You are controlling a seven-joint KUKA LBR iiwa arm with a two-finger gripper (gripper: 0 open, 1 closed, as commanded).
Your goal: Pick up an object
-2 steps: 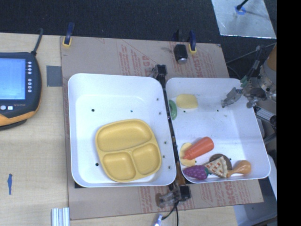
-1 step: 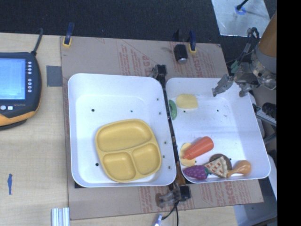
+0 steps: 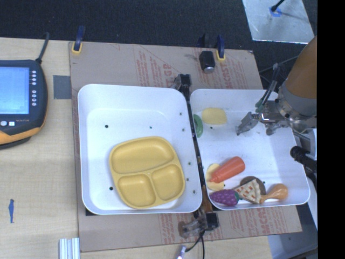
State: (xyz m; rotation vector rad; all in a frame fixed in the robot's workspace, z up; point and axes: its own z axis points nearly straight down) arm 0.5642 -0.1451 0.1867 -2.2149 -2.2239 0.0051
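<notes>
Nearest me, along the right bin's [image 3: 302, 198] front, I see a purple grape bunch [image 3: 225, 197], a pizza slice [image 3: 249, 190], a drumstick [image 3: 275, 191] and an orange carrot [image 3: 228, 169]. Beyond them, my gripper [image 3: 249, 123] hovers with fingers spread, grasping nothing. The pale yellow piece [image 3: 214, 116] lies just left of them, apart.

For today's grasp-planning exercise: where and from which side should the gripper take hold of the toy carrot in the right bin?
Grip the carrot across the middle of its orange body, coming straight down. It lies flat and slanted, so the fingers should likely close across its narrow width. Its lower-left end rests against a yellow piece, while the upper-right end has bare bin floor around it. The gripper hangs above and to the right.
</notes>
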